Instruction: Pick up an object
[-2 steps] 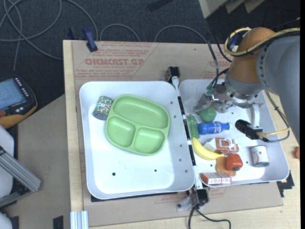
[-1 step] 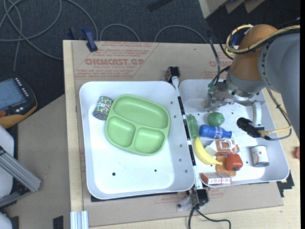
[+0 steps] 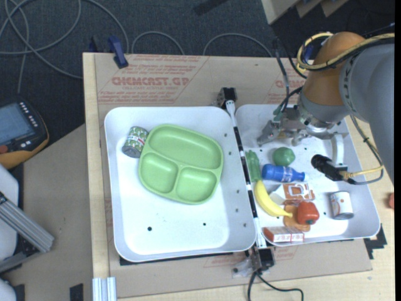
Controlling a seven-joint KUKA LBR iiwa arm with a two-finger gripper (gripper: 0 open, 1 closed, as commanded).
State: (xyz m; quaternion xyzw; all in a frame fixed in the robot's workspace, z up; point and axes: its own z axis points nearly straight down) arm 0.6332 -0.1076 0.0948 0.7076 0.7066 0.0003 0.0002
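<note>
Look at the right bin (image 3: 360,221) at right of frame: the gripper (image 3: 280,130) hangs over its upper part, just above the green ball (image 3: 283,155); you cannot tell its state. The blue bottle (image 3: 279,173), banana (image 3: 270,202) and tomato (image 3: 306,213) lie lower down.

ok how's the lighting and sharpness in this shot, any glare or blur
Camera view: even, soft lighting, faint shadows under the green tray; mild glare on the left bin; small items like the banana look soft; the arm at right looks slightly blurred.
</note>
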